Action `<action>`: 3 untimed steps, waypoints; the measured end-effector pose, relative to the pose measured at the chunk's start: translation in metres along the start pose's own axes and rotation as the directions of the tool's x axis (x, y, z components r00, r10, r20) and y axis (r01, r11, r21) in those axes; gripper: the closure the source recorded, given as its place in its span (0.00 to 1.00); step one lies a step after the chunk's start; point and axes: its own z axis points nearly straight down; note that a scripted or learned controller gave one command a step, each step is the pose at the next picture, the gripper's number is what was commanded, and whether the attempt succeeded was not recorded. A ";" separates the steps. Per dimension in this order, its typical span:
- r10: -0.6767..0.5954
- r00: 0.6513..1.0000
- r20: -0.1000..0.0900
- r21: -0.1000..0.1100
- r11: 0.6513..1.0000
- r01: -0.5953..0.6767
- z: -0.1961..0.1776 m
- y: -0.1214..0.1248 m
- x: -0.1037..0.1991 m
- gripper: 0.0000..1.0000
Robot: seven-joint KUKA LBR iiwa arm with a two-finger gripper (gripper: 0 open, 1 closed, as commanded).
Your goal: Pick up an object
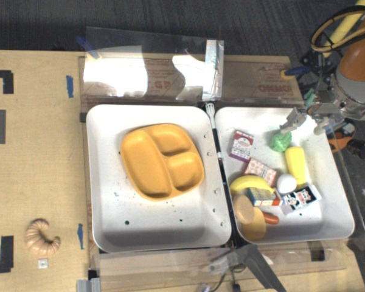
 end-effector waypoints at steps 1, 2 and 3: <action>0.148 0.989 0.000 0.005 0.989 -0.148 0.081 -0.009 -0.017 0.00; 0.084 0.996 0.001 -0.005 0.996 -0.084 0.129 -0.020 -0.039 0.00; 0.085 0.996 0.001 -0.005 0.996 -0.085 0.120 -0.021 -0.039 1.00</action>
